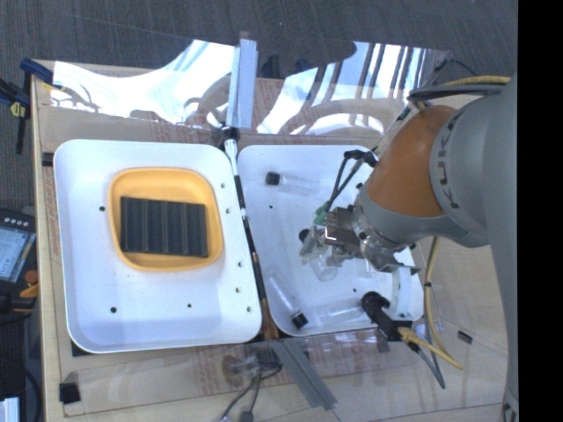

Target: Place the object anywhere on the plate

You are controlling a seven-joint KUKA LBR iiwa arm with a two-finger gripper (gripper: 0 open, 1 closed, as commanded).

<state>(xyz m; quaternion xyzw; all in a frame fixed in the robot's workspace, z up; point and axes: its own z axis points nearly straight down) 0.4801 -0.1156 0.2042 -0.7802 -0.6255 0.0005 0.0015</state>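
Note:
A yellow plate (164, 221) with a dark ridged centre lies in the left white bin (84, 306). In the right bin (281, 218) lie clear plastic tubes with black caps. One tube (286, 181) rests near the far wall. Another tube (286, 304) lies by the near left corner. My gripper (322, 246) hangs low over the middle of the right bin, above a small clear piece (325, 269) that is hard to make out. The wrist hides much of it.
The grey and orange arm (422, 183) covers the right half of the right bin. A black cable end (376, 307) and yellow wires (431, 345) hang near the bin's near right corner. Shiny foil (176, 77) lines the back of the bench.

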